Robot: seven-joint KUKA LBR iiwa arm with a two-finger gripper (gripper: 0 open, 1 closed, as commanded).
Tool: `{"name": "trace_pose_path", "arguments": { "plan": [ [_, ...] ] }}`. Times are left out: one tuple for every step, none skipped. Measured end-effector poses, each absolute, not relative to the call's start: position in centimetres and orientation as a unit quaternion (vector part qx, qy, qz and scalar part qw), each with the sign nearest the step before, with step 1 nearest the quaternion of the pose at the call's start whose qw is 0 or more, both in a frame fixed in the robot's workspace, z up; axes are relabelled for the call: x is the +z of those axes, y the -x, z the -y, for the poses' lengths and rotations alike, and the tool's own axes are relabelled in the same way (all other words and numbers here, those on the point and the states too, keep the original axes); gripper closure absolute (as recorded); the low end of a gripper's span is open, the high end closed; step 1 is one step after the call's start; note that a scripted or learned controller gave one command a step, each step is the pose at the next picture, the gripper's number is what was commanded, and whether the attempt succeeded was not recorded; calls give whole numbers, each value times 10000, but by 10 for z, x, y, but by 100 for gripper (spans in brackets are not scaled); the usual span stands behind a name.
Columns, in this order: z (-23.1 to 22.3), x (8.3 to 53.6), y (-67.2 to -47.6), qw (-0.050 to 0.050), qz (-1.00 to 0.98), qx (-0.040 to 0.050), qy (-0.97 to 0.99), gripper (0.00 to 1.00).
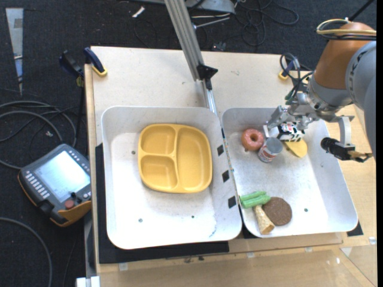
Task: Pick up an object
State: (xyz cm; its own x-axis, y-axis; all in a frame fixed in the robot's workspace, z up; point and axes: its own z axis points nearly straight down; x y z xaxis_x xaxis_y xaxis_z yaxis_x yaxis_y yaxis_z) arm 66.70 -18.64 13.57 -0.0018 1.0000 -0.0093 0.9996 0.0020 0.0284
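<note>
Target is presumably one of the items in the right bin (335,190). Nearest the claw (286,124): a small black-and-white object (291,133) directly under it, apparently touching or just below the tips; cannot tell what it is. Can (270,150) just below-left of the claw, leaning slightly. Pink donut (253,139) to the claw's left, beside the can. Yellow piece (297,147) just below the claw, partly tucked under the black-and-white object.

Claw state: cannot tell whether released or clenched; tips are lost in clutter from this angle. No item clearly seen held.

Further from the claw, toward the bin's near edge: green piece (255,198), brown disc (278,211), tan stick (263,219), bunched together. Left bin (119,220) holds a yellow tray (175,158), well apart from the claw.

Risks, as judged:
- Items under the claw are crowded; closing could catch two at once or pinch an edge and slip.
- Can could tip or roll if nudged.
- Donut may be pushed aside.

Writing: can label too small to read. No other legible text.
</note>
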Motion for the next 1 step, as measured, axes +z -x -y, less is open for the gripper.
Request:
{"name": "trace_pose_path", "arguments": {
  "plan": [
    [186, 144, -667, 130, -7080, 66, -7061, 100]
  ]
}}
